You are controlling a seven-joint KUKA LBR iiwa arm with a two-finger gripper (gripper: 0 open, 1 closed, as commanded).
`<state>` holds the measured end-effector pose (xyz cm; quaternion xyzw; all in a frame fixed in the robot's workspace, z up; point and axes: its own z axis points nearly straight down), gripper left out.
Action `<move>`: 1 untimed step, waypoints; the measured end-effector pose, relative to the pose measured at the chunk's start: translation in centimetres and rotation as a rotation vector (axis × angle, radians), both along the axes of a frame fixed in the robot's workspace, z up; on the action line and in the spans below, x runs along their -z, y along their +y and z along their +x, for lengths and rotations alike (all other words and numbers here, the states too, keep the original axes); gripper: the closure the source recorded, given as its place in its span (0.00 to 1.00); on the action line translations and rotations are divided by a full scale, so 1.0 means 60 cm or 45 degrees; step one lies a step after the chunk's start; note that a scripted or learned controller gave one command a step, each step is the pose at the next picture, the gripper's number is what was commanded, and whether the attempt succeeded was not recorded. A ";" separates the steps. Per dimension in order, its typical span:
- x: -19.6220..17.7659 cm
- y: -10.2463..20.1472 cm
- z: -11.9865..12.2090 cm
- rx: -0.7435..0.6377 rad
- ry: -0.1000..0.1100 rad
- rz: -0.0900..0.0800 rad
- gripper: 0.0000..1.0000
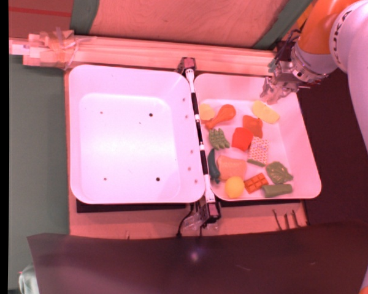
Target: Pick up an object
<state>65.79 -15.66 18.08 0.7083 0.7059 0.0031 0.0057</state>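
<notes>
In the right-hand bin (306,164) lies a crowded scatter of small toy foods. An orange drumstick-shaped piece (221,115) lies near the far left, its long axis slanting from its bulb at upper right down to its thin end at lower left, just beside a pale yellow round piece (206,111). A yellow wedge (265,111) sits nearest the end effector (276,94), with its length running from upper left to lower right. Toward the middle are a red-orange block (241,138), an orange piece (253,125) and a white dotted square (259,149). Nearer the front lie a yellow ball (234,187), a segmented orange bar (256,182), a green leaf (279,172) and a green pod (276,190) that lies roughly level along the front wall. A dark green piece (214,166) runs along the left wall of that bin.

The end effector hangs over the far right corner of the right-hand bin, above the rim and close to the yellow wedge; nothing is seen between its fingers, and how far they are spread cannot be told from this angle. The right side of that bin, along its wall, has bare floor. The left-hand bin (86,182) offers wide open floor. Both bins sit side by side on the counter (129,219), divided by a striped rail (196,121).
</notes>
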 end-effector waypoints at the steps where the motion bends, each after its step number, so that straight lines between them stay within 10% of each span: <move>1: -0.078 -0.007 0.004 -0.001 0.002 0.000 1.00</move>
